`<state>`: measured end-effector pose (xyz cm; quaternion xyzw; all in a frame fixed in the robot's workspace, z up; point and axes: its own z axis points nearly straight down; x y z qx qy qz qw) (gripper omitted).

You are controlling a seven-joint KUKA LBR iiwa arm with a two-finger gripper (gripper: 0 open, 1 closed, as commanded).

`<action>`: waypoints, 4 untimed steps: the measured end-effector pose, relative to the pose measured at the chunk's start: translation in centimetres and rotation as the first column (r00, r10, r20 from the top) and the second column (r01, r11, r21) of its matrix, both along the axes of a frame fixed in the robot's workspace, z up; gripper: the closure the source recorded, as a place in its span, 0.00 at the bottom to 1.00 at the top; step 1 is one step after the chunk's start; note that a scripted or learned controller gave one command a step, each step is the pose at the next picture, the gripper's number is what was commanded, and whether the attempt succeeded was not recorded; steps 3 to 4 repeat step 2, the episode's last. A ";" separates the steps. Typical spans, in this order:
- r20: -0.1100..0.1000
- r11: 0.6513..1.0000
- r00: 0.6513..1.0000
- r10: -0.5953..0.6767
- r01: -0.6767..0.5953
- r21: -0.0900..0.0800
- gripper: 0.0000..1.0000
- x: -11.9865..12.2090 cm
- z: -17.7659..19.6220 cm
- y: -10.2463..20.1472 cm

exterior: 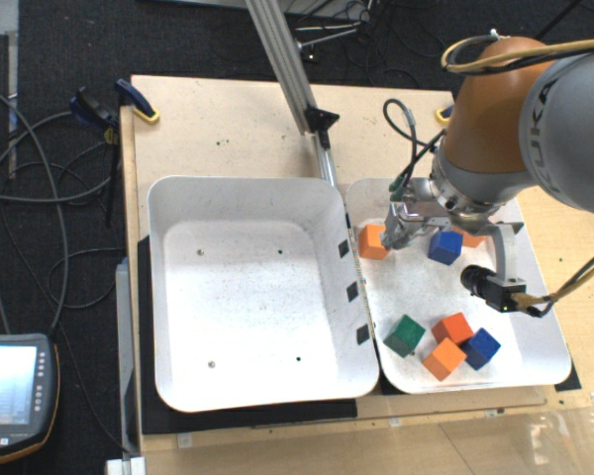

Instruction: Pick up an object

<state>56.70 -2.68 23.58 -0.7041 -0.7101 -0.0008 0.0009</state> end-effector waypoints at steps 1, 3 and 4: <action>-0.001 1.000 1.000 0.001 -0.001 0.000 1.00 -1.4 -0.3 6.1; -0.002 1.000 1.000 0.000 0.000 0.000 1.00 -2.4 -0.2 10.8; -0.002 1.000 1.000 0.000 0.000 0.000 1.00 -2.4 -0.2 10.8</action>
